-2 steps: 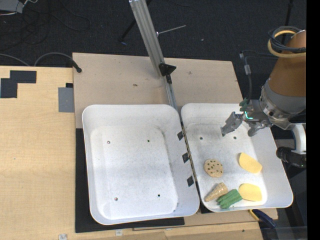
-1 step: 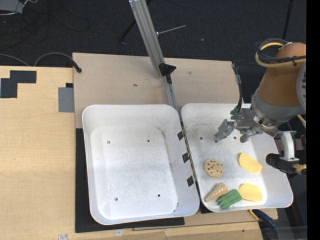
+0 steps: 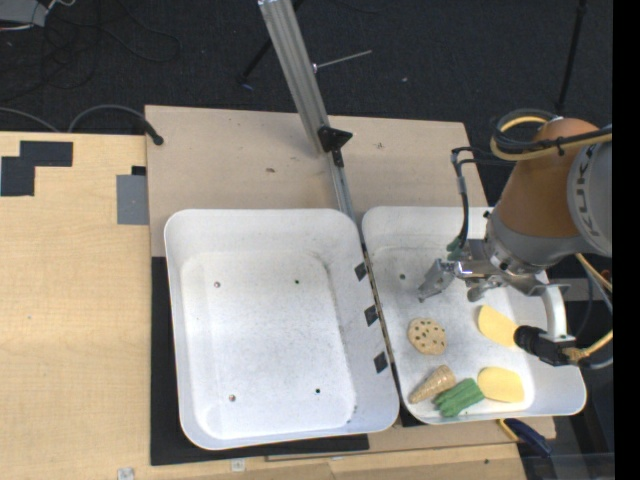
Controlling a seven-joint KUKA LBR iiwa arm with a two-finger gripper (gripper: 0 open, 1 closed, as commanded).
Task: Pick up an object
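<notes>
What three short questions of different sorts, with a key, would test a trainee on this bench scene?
1. True or false: the cookie lies in the left bin.
2. Which item touches the green toy? A) the cone B) a red ball C) a blue cup
3. Fill in: the gripper hovers over the ____ bin.

Key: 1 false; it lies in the right bin. 2 A. 3 right.

Bins (image 3: 200, 238): white plastic, matt, speckled. Surface (image 3: 70, 298): pale wood grain, smooth. Slanted rail (image 3: 296, 68): ribbed bare metal. Arm shell (image 3: 545, 183): orange, glossy. End effector (image 3: 440, 280): dull grey metal.
</notes>
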